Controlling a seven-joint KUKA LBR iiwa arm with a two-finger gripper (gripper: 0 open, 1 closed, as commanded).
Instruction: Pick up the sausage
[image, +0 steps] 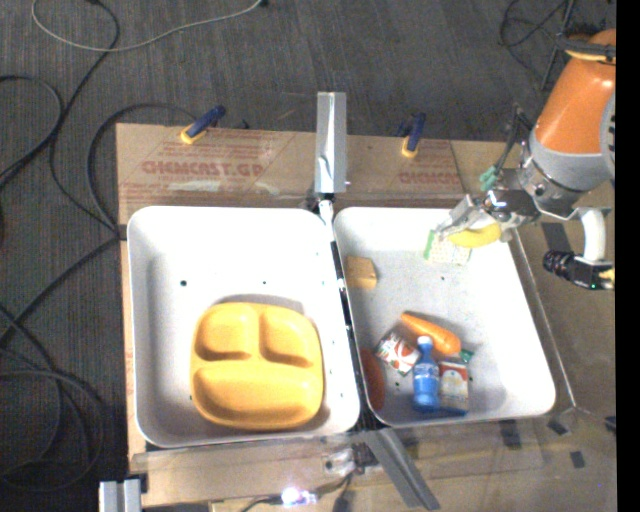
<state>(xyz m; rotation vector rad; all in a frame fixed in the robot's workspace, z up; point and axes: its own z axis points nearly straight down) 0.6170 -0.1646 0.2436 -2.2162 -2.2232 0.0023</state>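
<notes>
The sausage (373, 379) is a dark red-brown piece lying along the left wall of the right bin (535, 330), near its front corner. My gripper (468, 228) is at the bin's far right, well away from the sausage. A yellow banana-like thing (480, 236) sits right at its tip, and a pale green-white item (446, 249) lies just left of it. The wrist hides whether the yellow thing is gripped.
Close to the sausage lie a red-white can (397, 352), an orange carrot (430, 333), a blue bottle (425, 376) and a small carton (454, 381). A tan block (360, 271) sits by the divider. The left bin (160, 250) holds a yellow compartment tray (258, 364).
</notes>
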